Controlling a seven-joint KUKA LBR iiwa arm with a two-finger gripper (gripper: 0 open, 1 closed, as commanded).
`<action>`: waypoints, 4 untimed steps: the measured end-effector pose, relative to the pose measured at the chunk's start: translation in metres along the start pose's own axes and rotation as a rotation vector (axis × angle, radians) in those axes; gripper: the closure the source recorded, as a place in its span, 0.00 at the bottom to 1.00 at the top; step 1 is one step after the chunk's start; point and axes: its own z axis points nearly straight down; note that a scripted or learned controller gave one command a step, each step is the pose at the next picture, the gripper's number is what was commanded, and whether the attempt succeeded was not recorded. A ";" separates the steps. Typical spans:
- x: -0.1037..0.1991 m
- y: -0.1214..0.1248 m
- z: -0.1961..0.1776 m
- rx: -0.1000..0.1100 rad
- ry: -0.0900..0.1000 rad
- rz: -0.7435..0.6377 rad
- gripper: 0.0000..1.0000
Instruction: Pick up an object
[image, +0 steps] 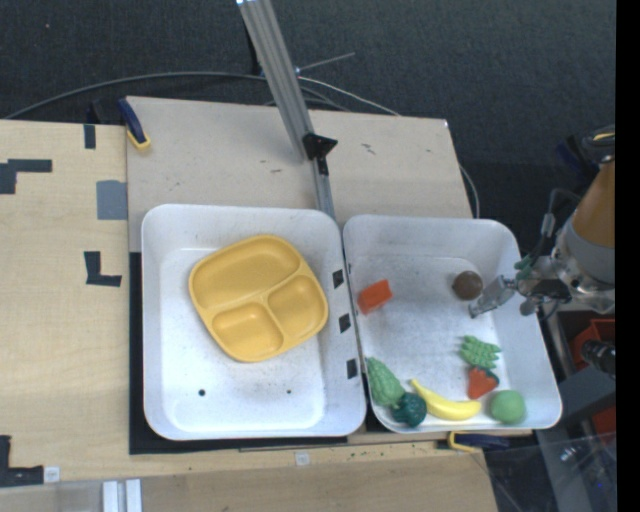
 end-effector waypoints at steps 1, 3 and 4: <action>0.000 0.000 0.000 0.000 0.000 0.000 0.00; 0.006 -0.006 0.109 0.007 0.001 0.001 0.00; 0.006 -0.006 0.112 -0.001 -0.002 0.001 0.00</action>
